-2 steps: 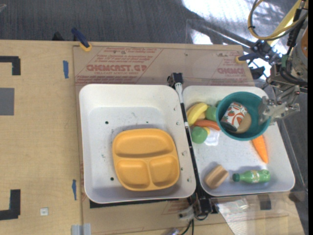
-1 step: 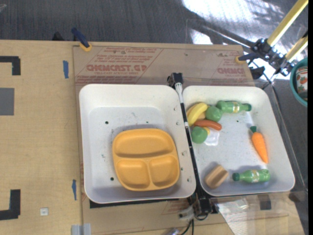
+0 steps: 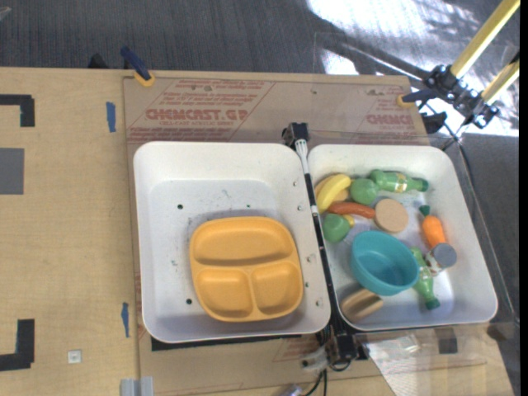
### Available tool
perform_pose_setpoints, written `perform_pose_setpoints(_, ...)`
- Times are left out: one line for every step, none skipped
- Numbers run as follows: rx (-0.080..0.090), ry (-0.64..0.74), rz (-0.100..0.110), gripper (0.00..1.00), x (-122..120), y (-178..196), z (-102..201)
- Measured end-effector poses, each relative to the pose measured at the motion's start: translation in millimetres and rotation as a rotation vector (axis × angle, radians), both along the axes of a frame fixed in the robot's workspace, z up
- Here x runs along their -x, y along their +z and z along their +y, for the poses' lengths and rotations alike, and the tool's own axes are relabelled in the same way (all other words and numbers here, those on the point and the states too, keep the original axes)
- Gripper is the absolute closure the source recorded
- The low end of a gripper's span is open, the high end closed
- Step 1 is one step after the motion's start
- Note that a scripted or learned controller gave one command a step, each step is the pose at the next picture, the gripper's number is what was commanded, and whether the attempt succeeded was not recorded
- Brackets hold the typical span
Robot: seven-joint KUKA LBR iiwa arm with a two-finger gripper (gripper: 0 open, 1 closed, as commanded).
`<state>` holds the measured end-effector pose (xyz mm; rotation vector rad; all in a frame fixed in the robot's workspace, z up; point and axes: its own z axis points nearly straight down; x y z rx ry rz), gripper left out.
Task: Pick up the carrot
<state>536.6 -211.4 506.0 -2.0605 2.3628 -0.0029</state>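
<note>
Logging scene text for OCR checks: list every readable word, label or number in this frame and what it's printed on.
"CHEMCAST GP": red print, partly blurred, best reading, on the brown board behind the bins, upper left.
Red print on the same board, upper right: cut off and blurred, probably the same brand, not readable.
Smaller red lines above both prints: too small to read.
Green bottle in the right bin: label too blurred to read.

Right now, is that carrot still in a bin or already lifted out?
Still in. The carrot lies flat in the right bin, near its right wall beside a grey disc.
</note>
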Motion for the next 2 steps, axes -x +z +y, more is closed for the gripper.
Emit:
perform_pose_setpoints(-0.004,-0.354,0.009,0.00,-17,-105,-11)
perform_pose_setpoints(-0.005,-0.707,0.016,0.00,-48,-311,-9)
